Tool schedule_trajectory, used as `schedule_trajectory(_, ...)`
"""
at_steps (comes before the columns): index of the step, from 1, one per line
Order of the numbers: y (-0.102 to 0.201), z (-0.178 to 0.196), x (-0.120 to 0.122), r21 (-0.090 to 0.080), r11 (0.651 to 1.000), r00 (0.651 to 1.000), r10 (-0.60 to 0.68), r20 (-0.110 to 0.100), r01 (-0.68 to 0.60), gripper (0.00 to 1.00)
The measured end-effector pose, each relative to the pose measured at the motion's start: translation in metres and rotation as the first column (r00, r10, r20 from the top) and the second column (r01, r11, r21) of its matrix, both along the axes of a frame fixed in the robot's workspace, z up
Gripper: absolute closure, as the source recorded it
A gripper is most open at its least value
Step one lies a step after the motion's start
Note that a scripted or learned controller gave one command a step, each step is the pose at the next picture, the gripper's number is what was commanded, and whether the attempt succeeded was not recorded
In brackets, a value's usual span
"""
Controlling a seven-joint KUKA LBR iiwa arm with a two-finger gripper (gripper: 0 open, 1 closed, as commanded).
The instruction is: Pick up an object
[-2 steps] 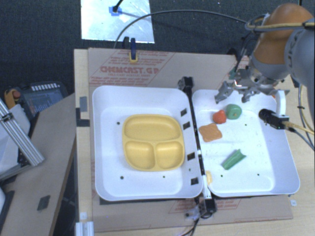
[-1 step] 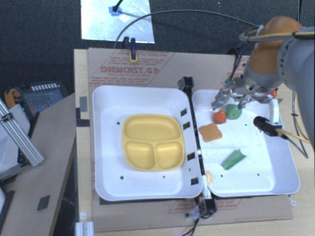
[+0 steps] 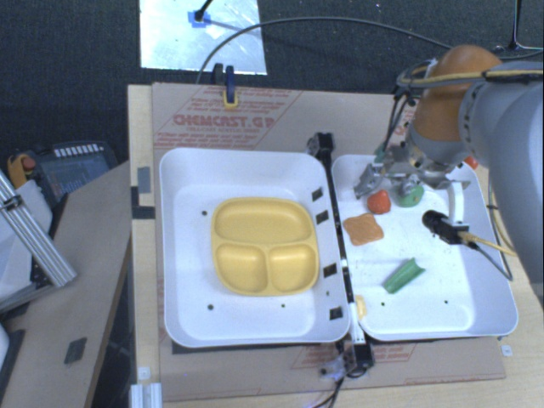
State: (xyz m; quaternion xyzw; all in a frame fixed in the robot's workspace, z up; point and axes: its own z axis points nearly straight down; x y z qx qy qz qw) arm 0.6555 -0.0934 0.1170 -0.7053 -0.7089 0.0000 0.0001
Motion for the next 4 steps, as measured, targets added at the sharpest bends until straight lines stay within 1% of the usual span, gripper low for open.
schedule_trajectory(1, 0.000, -0.033, 0.001, -0.001, 1.000, 1.000, 0.000, 0.001, 0.000, 0.00)
schedule_trajectory(2, 0.000, -0.021, 0.002, -0.001, 1.000, 1.000, 0.002, 0.005, -0.002, 1.00)
schedule_trajectory(3, 0.009, 0.034, 0.009, 0.000, 1.000, 1.000, 0.000, 0.006, 0.000, 1.00)
schedule_trajectory(4, 0.009, 0.098, 0.012, -0.001, 1.000, 1.000, 0.001, 0.006, -0.001, 1.00)
